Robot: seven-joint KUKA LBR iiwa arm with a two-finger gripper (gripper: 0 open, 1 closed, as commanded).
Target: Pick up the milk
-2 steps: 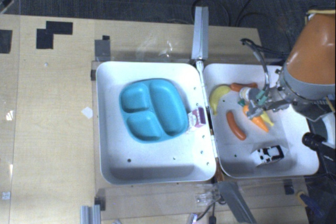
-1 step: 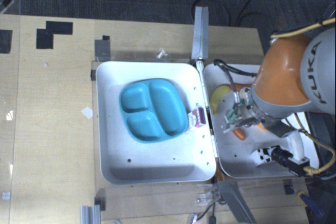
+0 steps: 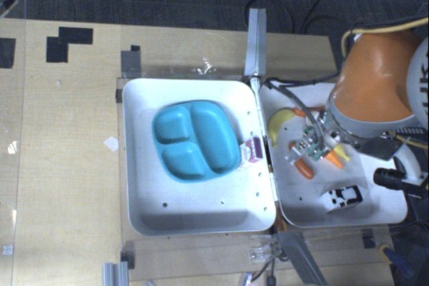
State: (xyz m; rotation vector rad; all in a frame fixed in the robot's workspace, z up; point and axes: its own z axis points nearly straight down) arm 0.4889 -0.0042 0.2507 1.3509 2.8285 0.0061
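A small black-and-white carton (image 3: 344, 196), which I take for the milk, lies on its side near the front of the right bin (image 3: 295, 207). My gripper (image 3: 310, 146) hangs over the middle of that bin, behind and to the left of the carton and apart from it. The arm's grey wrist and orange band (image 3: 375, 80) hide the bin's back right part. An orange sausage-shaped piece (image 3: 304, 168) lies right under the gripper.
In the right bin are also a yellow fruit (image 3: 281, 121) at the back left and an orange-and-yellow piece (image 3: 336, 157). A small purple-and-white item (image 3: 253, 150) sits at the left bin's right wall. A blue divided plate (image 3: 196, 139) lies in the left bin (image 3: 194, 211).
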